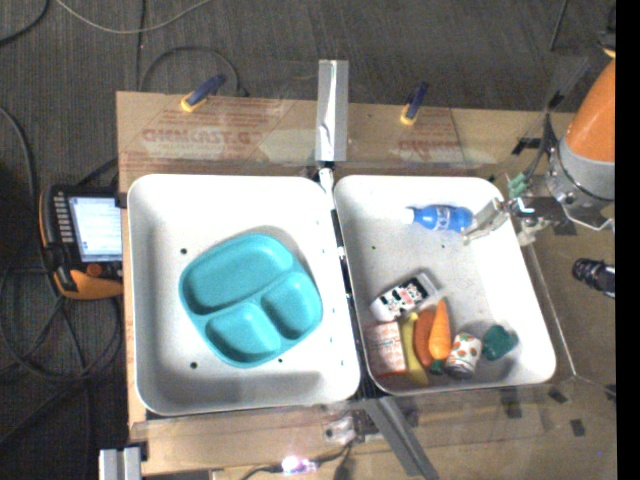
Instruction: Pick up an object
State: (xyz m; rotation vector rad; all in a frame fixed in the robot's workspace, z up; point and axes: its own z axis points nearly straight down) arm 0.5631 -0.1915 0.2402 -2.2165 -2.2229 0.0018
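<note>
Gripper (497, 215) hovers at the right bin's (520, 268) two-o'clock corner; whether it is open or closed I cannot tell, and it holds nothing. Bottle (440, 217) lies just at its nine o'clock, long axis three-to-nine, cap toward the gripper.

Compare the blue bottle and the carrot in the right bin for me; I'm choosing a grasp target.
The blue bottle lies alone near the bin's far side, pointing sideways; the carrot is orange, tapered, and packed among other items at the near side, pointing front to back. Both lie flat in the right bin.
</note>
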